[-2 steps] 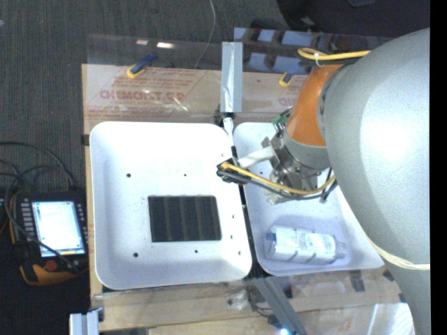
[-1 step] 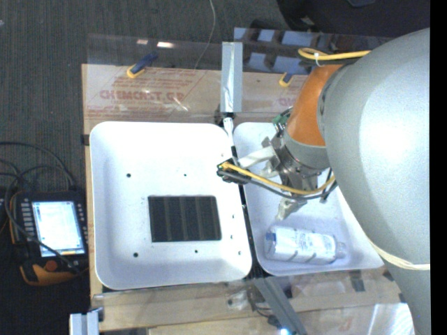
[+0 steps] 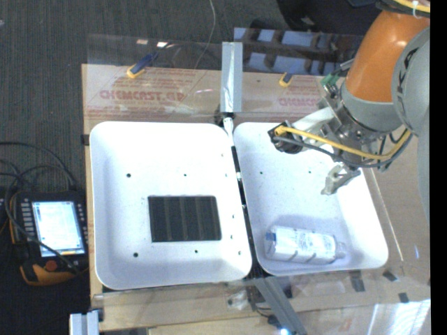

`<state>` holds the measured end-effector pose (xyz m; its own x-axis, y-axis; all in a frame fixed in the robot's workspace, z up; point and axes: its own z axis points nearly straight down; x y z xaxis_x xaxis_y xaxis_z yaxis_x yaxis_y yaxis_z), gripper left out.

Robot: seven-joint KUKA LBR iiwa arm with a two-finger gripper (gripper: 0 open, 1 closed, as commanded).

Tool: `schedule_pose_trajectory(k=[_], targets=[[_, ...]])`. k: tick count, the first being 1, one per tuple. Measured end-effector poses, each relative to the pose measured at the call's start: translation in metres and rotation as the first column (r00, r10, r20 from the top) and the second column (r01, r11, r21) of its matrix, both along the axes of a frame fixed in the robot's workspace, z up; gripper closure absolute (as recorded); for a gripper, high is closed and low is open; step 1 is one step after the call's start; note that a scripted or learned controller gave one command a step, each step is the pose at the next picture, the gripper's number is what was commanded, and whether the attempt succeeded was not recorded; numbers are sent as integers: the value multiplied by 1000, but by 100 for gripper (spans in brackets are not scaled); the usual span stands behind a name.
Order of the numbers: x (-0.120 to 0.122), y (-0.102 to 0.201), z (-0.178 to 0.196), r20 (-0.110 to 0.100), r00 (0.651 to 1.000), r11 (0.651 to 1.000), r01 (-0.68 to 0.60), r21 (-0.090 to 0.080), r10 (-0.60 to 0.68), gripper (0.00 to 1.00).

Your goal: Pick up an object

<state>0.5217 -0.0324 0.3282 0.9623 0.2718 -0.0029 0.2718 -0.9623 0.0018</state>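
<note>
we are logging a single moment, seen looking down on both bins. the arm (image 3: 391, 61) is reaching in from the right, and its gripper (image 3: 338, 179) is hanging over the right bin (image 3: 363, 208), above the bin's middle toward its right wall. we cannot tell what state the gripper is in; at this size it is reading as one pale, blurred shape, and we are seeing nothing held in it.

the one candidate in that bin is a white plastic bottle (image 3: 305, 246), lying on its side along the near edge, its cap end pointing toward the divider between the bins. the gripper is sitting well apart from it, toward the far side. in the left bin (image 3: 112, 159) a dark ribbed rectangular pad (image 3: 184, 218) is lying flat near the bin's centre, toward its near edge.

we are judging the step as approach, before any grasp. the next move is calling for a shift toward the near edge until the gripper is standing over the bottle, a turn of the wrist so the jaws span its narrow width rather than its length, then a descent. the round body may roll away under an off-centre close.
</note>
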Motion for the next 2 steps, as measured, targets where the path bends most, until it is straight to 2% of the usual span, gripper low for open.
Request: schedule_pose_trajectory(k=[1, 2], targets=[[-9, 51, -146, -5, 997, 997, 75, 2, -75, 0], [13, -14, -25, -1, 1000, 1000, 21, 0, -21, 0]])
